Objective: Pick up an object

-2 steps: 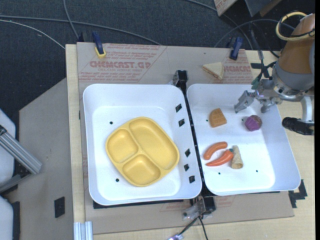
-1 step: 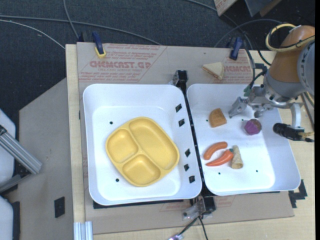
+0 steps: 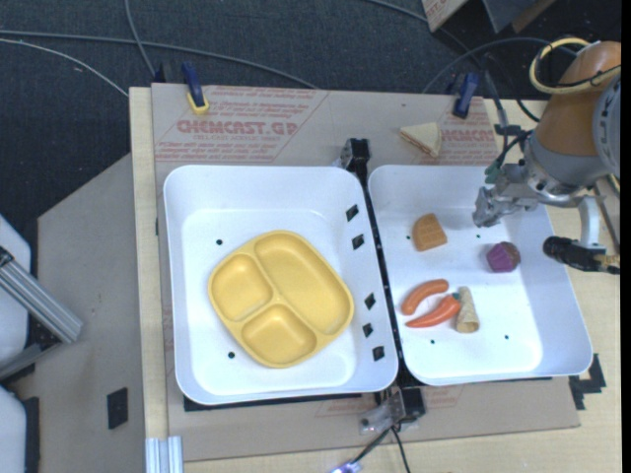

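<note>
My gripper (image 3: pixel 486 213) hangs over the back of the right bin (image 3: pixel 552 353), with the orange-banded arm above it at the right edge. Below it lie a tan bread-like piece (image 3: pixel 428 233), a purple lump (image 3: pixel 503 256), an orange sausage (image 3: pixel 425 294), a red-orange pepper (image 3: pixel 437 312) and a beige cone-shaped piece (image 3: pixel 465 309). The gripper stands between the tan piece and the purple lump, a little behind both. Nothing shows between its fingers.
The left bin (image 3: pixel 187 215) holds a yellow divided plate (image 3: pixel 280 297). A sandwich wedge (image 3: pixel 422 138) lies on the board behind the right bin. Blue clamps (image 3: pixel 194 88) hold the board's back edge. Cables run across the dark floor behind.
</note>
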Available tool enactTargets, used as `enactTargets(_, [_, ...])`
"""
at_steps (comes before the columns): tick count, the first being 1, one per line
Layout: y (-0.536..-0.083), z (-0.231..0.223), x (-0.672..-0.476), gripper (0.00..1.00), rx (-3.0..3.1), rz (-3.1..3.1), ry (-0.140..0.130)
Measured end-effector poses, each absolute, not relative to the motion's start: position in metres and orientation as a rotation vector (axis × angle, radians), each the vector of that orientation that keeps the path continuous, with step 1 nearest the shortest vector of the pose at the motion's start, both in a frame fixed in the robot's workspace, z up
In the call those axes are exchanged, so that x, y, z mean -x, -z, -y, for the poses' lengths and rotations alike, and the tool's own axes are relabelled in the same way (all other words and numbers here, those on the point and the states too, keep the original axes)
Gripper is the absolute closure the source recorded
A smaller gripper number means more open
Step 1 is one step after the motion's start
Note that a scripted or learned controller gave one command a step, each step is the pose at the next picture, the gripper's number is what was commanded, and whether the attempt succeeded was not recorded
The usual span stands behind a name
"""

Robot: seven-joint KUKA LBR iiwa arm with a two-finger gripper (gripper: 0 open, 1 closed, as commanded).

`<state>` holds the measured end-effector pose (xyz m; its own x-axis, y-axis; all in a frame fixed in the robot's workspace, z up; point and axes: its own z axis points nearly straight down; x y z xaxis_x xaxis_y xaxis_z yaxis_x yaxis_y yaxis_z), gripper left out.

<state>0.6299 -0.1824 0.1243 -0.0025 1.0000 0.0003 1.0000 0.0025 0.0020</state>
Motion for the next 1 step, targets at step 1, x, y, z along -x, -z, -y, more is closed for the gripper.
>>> enactTargets(1, [-0.172,0.1899,-0.6336,1.0,-2.216,-2.218,-0.005])
